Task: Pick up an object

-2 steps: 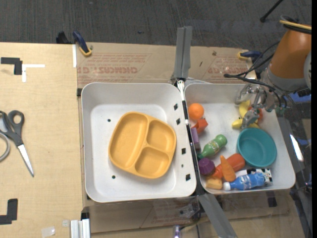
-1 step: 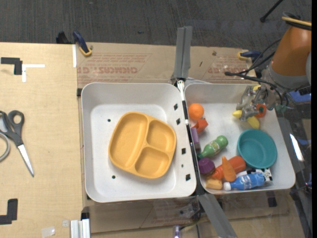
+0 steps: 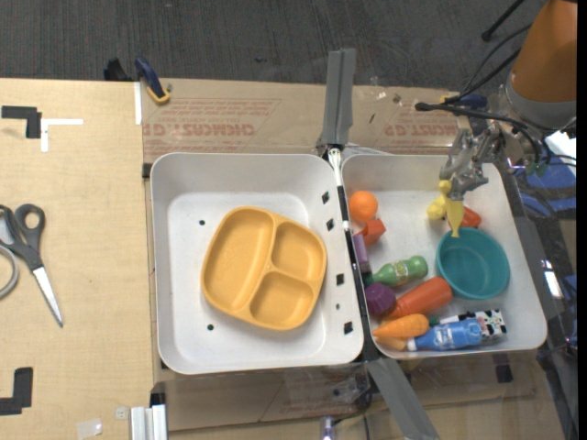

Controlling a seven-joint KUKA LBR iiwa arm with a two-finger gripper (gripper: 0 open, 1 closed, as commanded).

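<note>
My gripper [image 3: 461, 180] hangs over the back of the right bin [image 3: 404, 168], shut on a yellow toy [image 3: 453, 211]. The toy dangles from the fingers, and its lower tip overlaps the rim of a teal bowl [image 3: 473, 266]. A small red piece [image 3: 470, 216] lies just right of the toy. Other items in this bin are an orange ball [image 3: 363, 204], a green bottle [image 3: 402, 270], a purple piece [image 3: 379, 298], a red-orange carrot [image 3: 425, 294], a smaller orange carrot [image 3: 402, 327] and a blue bottle [image 3: 449, 336].
The left bin [image 3: 174, 246] holds a yellow divided plate [image 3: 264, 268]. A grey divider bar [image 3: 338, 99] runs between the bins at the back. Scissors [image 3: 33, 257] lie on the wooden bench at far left. Cables hang near the arm at upper right.
</note>
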